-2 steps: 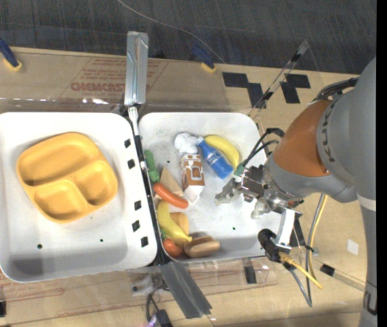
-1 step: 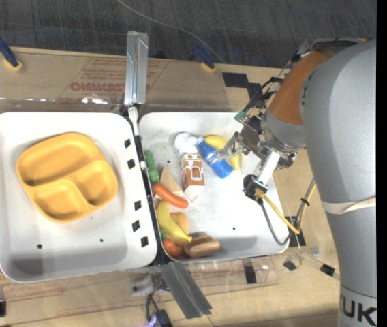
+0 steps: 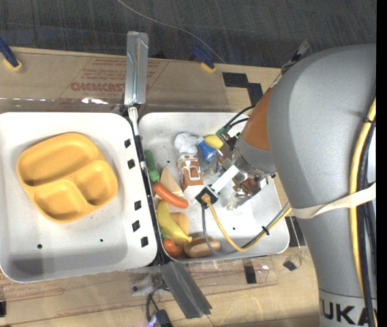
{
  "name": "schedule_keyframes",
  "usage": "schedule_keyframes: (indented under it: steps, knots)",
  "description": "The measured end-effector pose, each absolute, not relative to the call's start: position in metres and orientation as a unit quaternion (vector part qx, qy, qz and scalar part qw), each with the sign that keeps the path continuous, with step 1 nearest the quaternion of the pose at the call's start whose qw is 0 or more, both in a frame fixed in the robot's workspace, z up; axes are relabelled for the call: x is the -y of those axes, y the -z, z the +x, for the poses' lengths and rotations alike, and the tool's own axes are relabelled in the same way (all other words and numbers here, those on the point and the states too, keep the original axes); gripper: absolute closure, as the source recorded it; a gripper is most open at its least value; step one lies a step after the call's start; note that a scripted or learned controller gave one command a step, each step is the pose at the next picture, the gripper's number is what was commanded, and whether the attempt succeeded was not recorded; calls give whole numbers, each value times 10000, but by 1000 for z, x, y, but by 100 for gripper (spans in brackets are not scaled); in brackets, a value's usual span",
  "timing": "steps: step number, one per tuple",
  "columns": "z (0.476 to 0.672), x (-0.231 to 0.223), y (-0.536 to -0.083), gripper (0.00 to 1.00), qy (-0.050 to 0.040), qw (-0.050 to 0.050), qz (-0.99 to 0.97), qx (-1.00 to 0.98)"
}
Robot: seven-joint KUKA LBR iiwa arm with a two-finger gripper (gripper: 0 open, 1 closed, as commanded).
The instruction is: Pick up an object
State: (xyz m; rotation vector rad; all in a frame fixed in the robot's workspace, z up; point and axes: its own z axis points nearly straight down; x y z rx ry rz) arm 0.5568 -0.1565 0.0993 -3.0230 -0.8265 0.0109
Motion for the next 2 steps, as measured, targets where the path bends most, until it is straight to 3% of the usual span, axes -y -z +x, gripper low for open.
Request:
schedule_keyframes:
  steps: [1,2]
  knots:
    - [617,158,-172,0,-4,12,-9893,1461]
    - [562,121,-121,0,-42,29,-9946,1038]
